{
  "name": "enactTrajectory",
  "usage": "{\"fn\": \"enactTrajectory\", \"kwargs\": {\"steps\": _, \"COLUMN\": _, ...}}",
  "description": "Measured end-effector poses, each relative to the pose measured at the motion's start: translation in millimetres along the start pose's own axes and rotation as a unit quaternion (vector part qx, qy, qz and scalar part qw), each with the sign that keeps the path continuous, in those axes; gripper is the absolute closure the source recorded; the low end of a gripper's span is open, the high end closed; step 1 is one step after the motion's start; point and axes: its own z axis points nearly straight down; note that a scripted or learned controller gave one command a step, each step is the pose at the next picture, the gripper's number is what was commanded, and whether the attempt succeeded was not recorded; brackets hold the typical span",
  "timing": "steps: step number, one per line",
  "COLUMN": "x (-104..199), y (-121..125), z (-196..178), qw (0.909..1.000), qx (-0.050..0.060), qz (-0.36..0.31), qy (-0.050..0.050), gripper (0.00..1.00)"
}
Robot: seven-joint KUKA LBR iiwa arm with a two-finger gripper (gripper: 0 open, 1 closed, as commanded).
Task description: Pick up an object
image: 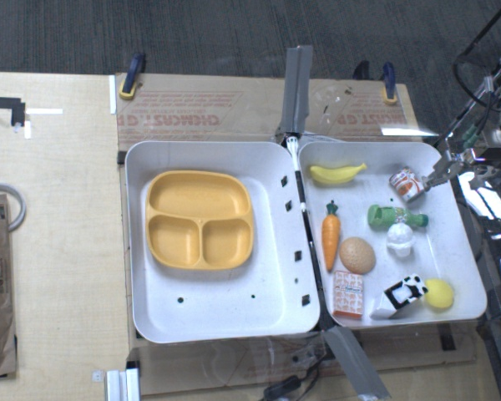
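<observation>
**Tool at the can, right bin's far edge**

Two white bins sit side by side on the desk. The left bin [150, 307] carries a yellow divided plate [200, 220]. The right bin [468, 249] carries the loose items: a banana [337, 172] near its far edge, a carrot [331, 236] along its left wall, a brown egg [357, 256], a green bottle [394, 217], a clear white item [399, 237] just beside the bottle, a small red-and-white carton [348, 295] at the near edge, a black-and-white toy [406, 292] and a lemon [439, 294] in the near right corner.

The arm reaches in from the right, and the tool [438, 174] sits low at the far right corner of the right bin, touching or just beside a small red-and-silver can [406, 184]. Whether the tool is open or closed cannot be told; it is too small and cluttered here.

By my reading, the step in hand is the approach or grasp on the can. The next move calls for closing squarely across the can's body and then lifting straight, since a tilted round can may roll away toward the bottle.
</observation>
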Motion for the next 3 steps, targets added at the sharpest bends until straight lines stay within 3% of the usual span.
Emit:
{"fn": "enactTrajectory", "kwargs": {"steps": 1, "x": 62.3, "y": -87.0, "z": 78.4, "qw": 0.9989, "qx": 0.001, "qz": 0.046, "qy": 0.0, "gripper": 0.0}}
{"fn": "enactTrajectory", "kwargs": {"steps": 2, "x": 106.0, "y": -45.4, "z": 164.3, "qw": 1.0, "qx": 0.001, "qz": 0.003, "qy": 0.0, "gripper": 0.0}}
{"fn": "enactTrajectory", "kwargs": {"steps": 3, "x": 102.9, "y": -42.4, "z": 152.3, "qw": 1.0, "qx": -0.003, "qz": 0.006, "qy": -0.001, "gripper": 1.0}}
